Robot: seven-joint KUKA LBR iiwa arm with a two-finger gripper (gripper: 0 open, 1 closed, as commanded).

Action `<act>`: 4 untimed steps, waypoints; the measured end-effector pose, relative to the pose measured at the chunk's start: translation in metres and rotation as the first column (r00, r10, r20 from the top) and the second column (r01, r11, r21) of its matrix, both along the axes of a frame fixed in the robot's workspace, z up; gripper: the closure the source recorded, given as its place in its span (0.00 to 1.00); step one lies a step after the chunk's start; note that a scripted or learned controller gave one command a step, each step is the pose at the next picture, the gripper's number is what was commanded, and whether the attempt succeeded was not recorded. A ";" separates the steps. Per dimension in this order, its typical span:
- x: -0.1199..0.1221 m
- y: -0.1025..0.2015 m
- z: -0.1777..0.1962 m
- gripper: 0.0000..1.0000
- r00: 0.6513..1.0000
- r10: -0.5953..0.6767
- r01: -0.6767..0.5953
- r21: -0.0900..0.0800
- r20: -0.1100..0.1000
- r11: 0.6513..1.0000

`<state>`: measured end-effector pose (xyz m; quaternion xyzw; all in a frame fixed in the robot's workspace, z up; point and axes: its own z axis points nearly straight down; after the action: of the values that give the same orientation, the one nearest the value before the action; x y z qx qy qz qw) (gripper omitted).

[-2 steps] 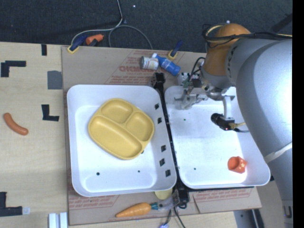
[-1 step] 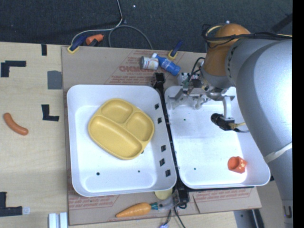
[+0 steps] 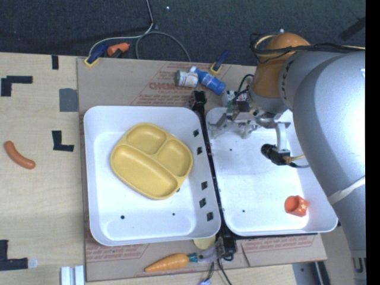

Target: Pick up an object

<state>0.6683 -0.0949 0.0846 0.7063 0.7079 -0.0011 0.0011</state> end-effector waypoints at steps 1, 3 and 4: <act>-0.023 0.000 0.001 0.00 1.000 0.000 0.000 0.000 0.003 1.000; 0.001 -0.003 0.011 1.00 1.000 0.002 -0.002 0.001 0.003 1.000; 0.001 -0.003 0.011 0.00 1.000 0.002 -0.002 0.000 0.001 1.000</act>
<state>0.6689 -0.0980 0.0951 0.7057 0.7085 -0.0007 0.0016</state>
